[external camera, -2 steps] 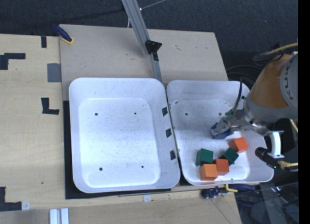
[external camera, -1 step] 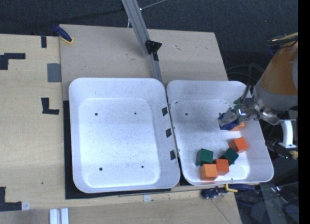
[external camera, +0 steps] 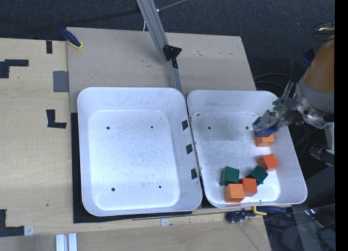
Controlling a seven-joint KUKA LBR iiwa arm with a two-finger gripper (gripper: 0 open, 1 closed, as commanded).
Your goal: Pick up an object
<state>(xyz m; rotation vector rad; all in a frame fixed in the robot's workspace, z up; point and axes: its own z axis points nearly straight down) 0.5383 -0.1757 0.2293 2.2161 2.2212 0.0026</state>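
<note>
An orange block (external camera: 265, 140) lies near the right wall of the right bin (external camera: 217, 103), and something blue (external camera: 265, 132) sits on top of it, touching the gripper (external camera: 265, 123) from below; you cannot tell whether that blue piece is a separate block or part of the tool. Whether the gripper is open, closed or gripping anything cannot be made out at this size. Farther toward the near right corner of the same bin you will find another orange block (external camera: 267, 161), then a cluster: a green block (external camera: 230, 175), a darker green one (external camera: 259, 175), and two more orange ones (external camera: 249, 185) (external camera: 235, 192) touching each other. The left bin (external camera: 87, 103) lies alongside. The arm (external camera: 318, 84) reaches in from the right edge. This looks like the grasp step, low over the first block. Next you would need a confirmed closure, then a straight lift clear of the wall.
</note>
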